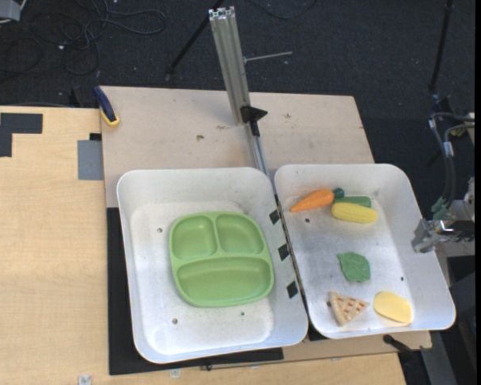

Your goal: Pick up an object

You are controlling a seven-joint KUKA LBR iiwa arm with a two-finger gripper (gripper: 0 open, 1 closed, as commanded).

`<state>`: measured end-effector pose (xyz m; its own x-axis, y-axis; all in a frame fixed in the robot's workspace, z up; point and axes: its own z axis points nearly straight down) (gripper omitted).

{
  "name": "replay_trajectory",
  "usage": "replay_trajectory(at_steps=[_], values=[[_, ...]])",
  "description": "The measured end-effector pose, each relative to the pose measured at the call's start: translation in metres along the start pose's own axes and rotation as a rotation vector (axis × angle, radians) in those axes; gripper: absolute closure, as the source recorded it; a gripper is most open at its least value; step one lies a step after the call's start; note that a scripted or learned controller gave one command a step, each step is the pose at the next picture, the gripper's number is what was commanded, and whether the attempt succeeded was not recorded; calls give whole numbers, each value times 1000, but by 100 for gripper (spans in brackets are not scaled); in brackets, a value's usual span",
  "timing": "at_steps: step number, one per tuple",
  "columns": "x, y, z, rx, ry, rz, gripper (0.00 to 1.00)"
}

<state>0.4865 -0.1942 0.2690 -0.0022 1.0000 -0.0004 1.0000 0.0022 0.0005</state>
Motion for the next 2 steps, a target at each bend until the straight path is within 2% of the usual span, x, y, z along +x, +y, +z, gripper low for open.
replay_trajectory(at_steps=[2], values=[[112,29,23,5,3,-3,100]])
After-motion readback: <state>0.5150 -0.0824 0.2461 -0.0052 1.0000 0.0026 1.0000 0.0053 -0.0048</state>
